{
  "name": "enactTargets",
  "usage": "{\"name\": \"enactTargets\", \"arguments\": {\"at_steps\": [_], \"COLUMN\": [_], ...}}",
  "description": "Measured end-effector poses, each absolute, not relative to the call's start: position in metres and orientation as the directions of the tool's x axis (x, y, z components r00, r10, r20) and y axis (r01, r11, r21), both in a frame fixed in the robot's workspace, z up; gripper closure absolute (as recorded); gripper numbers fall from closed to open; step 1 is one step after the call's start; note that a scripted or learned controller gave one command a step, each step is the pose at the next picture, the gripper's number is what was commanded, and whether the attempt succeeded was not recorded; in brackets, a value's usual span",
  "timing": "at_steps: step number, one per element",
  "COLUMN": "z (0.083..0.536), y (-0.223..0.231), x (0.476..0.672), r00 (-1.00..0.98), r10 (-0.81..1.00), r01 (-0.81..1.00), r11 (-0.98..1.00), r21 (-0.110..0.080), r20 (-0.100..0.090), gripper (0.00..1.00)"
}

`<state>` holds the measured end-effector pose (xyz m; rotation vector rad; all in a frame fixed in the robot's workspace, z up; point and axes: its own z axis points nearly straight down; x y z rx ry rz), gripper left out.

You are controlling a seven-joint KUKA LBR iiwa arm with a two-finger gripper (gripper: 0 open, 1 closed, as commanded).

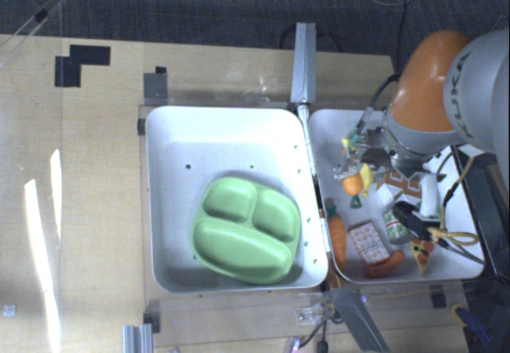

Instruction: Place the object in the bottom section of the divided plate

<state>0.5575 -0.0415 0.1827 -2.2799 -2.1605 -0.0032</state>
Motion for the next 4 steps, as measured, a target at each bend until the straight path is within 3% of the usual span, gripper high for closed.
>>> {"name": "enactTargets", "arguments": {"at_steps": [1, 2, 3, 4], "z": [0.182, 0.182, 0.184, 0.184], "y": [0.031, 0.078, 0.122, 0.121], "x": [0.488, 0.488, 0.487, 0.488], "r00": [-0.030, -0.127, -0.066, -0.065], "r10": [1.000, 0.992, 0.998, 0.998], "r01": [1.000, 0.992, 0.998, 0.998], "r11": [0.030, 0.127, 0.066, 0.065], "r21": [-0.001, 0.000, 0.000, 0.000], "r20": [0.001, 0.000, 0.000, 0.001], "gripper": [1.00, 1.00, 1.00, 0.00]}}
